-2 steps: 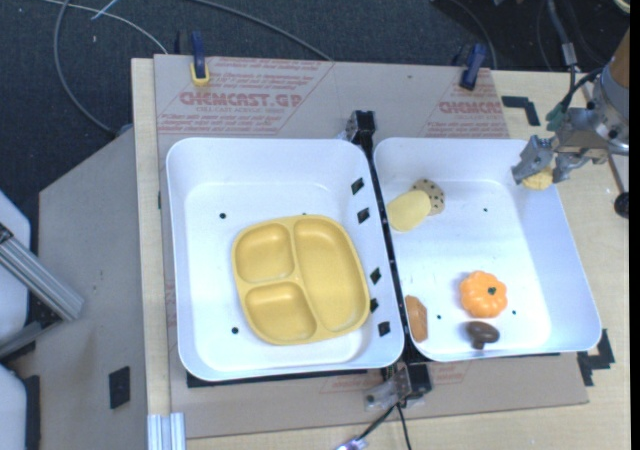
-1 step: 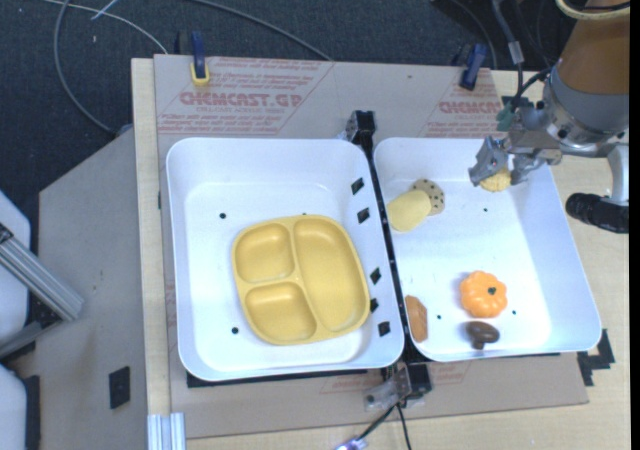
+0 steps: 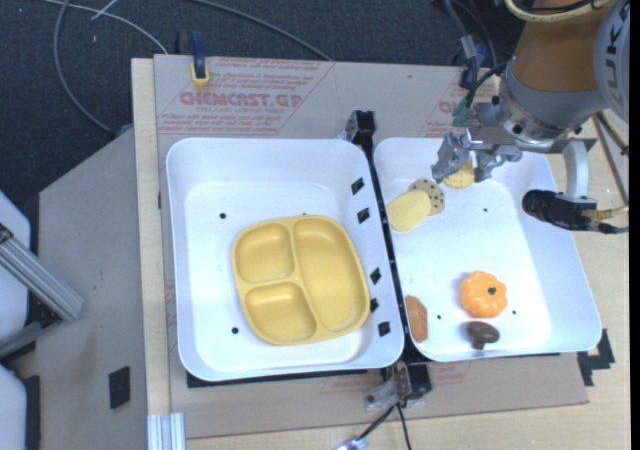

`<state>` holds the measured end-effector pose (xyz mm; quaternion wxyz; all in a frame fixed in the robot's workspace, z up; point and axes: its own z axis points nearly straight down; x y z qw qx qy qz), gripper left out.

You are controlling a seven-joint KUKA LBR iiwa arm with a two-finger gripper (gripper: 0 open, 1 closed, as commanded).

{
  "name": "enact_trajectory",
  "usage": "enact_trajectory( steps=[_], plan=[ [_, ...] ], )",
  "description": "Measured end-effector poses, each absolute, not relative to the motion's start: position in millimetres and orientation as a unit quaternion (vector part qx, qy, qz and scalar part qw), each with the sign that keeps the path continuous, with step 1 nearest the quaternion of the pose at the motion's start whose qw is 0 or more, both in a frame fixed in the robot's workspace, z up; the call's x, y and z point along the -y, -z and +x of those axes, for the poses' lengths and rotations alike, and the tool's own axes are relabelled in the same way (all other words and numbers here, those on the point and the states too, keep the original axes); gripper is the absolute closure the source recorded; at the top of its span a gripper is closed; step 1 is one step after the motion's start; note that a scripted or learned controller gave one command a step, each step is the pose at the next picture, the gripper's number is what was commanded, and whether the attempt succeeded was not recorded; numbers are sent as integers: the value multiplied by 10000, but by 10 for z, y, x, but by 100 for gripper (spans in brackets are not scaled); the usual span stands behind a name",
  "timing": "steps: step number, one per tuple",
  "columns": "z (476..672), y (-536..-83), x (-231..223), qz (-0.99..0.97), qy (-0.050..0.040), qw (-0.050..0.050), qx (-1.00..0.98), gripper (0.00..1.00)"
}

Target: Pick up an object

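Treat the small pale yellow piece [image 3: 460, 179] at the far end of the right bin [image 3: 560, 238] as the target: lies directly under the hand [image 3: 467, 155], touching it or very nearly so. Cannot tell whether clenched, released or grasping, so confirm a real grip before any lift. Centre over the piece, lower straight down, and close gently, judging by the small, probably light, toy-like shape. Keep off the speckled cookie [image 3: 432, 198] and the larger pale lump [image 3: 407, 210] just beside it toward the divider, to avoid nudging either. Mind the bin's far wall, close by. Lift vertically and slowly, checking for the piece rising too. Leave alone the orange pumpkin [image 3: 483, 293] and, in the left bin, the yellow divided plate [image 3: 298, 278].
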<state>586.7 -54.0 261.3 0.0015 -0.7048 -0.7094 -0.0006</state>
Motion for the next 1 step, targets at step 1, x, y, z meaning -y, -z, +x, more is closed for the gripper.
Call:
enact_trajectory(
  steps=[1],
  plan=[
    [5986, -2438, 2, -7049, -3, 22, 7093, 100]
  ],
)
